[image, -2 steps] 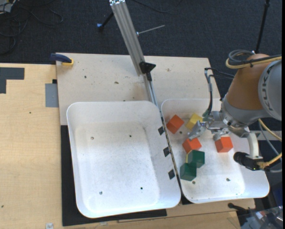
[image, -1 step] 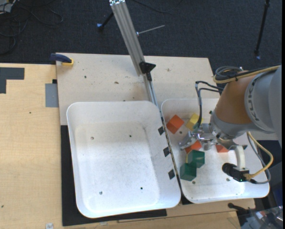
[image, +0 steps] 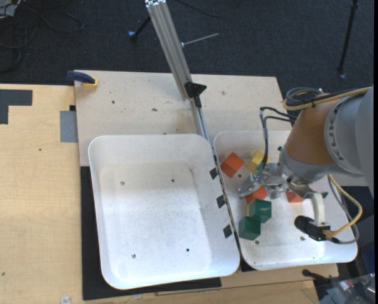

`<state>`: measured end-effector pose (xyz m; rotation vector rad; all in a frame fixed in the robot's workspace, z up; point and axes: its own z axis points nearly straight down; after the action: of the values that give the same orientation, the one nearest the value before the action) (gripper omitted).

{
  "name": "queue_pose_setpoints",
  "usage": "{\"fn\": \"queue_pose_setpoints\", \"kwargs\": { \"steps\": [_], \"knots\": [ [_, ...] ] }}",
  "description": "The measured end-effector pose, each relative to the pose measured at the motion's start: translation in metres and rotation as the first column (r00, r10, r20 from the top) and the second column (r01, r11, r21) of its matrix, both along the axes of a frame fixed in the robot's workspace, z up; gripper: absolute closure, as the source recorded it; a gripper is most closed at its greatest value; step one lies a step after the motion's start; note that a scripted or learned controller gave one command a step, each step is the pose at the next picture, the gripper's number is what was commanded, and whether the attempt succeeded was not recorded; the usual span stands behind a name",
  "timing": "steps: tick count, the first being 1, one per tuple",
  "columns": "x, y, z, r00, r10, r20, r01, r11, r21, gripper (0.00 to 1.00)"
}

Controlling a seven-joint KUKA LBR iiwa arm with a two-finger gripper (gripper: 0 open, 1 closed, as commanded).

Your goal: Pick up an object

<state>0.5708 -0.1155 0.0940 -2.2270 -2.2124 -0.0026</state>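
Hand (image: 257,187) low in right bin (image: 340,253) among the blocks, at nine o'clock from the wrist; placed for grasping. Grip state: cannot tell.

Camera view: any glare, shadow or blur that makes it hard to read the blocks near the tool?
Camera view: lighting is even and soft, with no hard glare on the right bin; the tool is small and slightly soft, its metal parts blending into the white floor; the orange block, yellow block and green blocks read clearly by colour; the arm covers part of the bin.
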Motion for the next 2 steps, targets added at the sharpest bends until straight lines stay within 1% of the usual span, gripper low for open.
{"fn": "queue_pose_setpoints", "kwargs": {
  "steps": [1, 2],
  "knots": [
    [0.0, -0.001, 0.009, 1.0, -0.006, 0.0, 0.006, 1.0, 0.0, 1.0],
    [-0.004, -0.008, 0.065, 1.0, -0.004, 0.002, 0.004, 1.0, -0.003, 1.0]
  ]
}}
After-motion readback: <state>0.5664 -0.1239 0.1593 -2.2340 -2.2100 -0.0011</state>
